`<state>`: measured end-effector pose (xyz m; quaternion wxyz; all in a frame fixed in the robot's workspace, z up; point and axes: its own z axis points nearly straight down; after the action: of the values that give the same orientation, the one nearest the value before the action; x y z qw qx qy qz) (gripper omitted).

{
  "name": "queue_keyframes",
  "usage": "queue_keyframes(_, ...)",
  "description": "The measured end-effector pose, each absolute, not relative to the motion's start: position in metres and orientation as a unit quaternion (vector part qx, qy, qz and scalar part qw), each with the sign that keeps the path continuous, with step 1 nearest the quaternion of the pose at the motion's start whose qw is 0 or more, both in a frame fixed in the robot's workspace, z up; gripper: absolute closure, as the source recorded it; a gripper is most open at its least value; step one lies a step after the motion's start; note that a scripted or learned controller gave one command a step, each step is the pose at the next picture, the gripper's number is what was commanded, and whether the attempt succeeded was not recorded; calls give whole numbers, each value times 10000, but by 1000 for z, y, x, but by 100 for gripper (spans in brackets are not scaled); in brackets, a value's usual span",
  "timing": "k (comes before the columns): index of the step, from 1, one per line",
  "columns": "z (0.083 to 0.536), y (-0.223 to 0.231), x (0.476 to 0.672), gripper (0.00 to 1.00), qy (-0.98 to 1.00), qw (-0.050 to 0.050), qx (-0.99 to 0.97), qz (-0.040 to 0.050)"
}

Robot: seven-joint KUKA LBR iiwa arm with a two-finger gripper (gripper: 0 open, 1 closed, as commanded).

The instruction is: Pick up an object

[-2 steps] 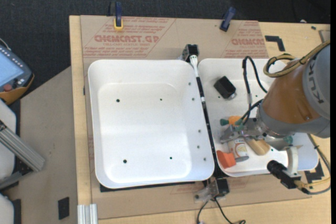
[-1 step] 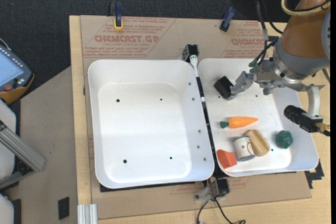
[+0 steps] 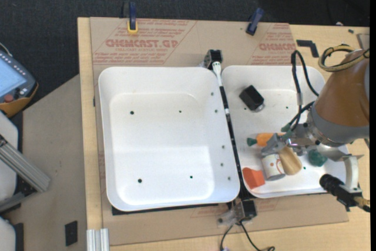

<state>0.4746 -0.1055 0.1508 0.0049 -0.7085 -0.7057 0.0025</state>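
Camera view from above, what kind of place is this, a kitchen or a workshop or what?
Probably a robotics lab or test cell, not a kitchen: two white bins clamped onto a cardboard-covered bench, a robot arm over a jumble of small objects, and loose cabling.

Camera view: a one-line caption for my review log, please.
Arm's gripper low over a cluster of small items in the right bin, a black block lying apart; left bin beside it.
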Motion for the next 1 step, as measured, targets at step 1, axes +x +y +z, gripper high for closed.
queue_keyframes(1, 220, -160, 494, 0, -7062, -38, -7080, -6)
